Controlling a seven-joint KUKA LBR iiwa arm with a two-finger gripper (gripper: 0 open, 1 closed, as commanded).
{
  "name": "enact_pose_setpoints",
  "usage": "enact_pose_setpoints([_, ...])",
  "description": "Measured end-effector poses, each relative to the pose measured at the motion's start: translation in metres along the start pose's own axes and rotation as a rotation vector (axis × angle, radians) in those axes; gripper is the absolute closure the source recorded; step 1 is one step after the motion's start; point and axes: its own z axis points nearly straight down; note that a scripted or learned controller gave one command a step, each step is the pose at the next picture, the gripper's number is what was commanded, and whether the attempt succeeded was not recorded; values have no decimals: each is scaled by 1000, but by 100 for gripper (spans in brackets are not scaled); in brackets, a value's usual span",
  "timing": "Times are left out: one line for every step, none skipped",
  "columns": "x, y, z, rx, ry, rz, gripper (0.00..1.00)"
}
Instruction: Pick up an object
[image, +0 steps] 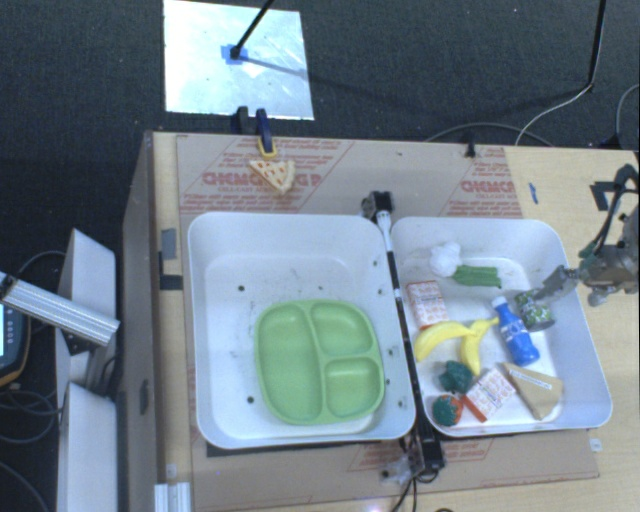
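Reaching in from the right edge of the frame, the claw (537, 312) hangs low over the right side of the right bin (575, 262), its tip just beside the blue bottle (515, 335); whether anything sits between its tips cannot be told from this angle.

At the far left of the frame, a white stand with a metal rail (60, 308) sits beside the desk (330, 165). Near the top, a shiny square sheet (238, 60) lies on the dark floor. On the desk's upper left, a small yellow wedge-shaped piece (273, 173) rests on the printed cardboard.

The left bin (215, 255) holds a light green divided plate (320, 361), lying flat in its lower middle part.

The right bin carries the loose objects. Along its left wall lies a small red-and-white carton (427, 302), and below it a yellow banana (447, 337). Further down sit a dark green toy (457, 376) and a red strawberry-like piece (446, 408). At the upper middle, a white fluffy lump (445, 257) touches a green vegetable-like piece (477, 274). A second red-and-white packet (491, 393) lies near the lower edge, with a tan cheese-like wedge (535, 388) just to its right. The blue bottle stands tilted between the banana and the bin's right wall.
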Motion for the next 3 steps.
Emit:
enact_pose_setpoints([87,-40,143,3,2,0,0])
enact_pose_setpoints([29,83,103,-4,-2,-1,0])
enact_pose_setpoints([95,32,151,1,1,-2,0])
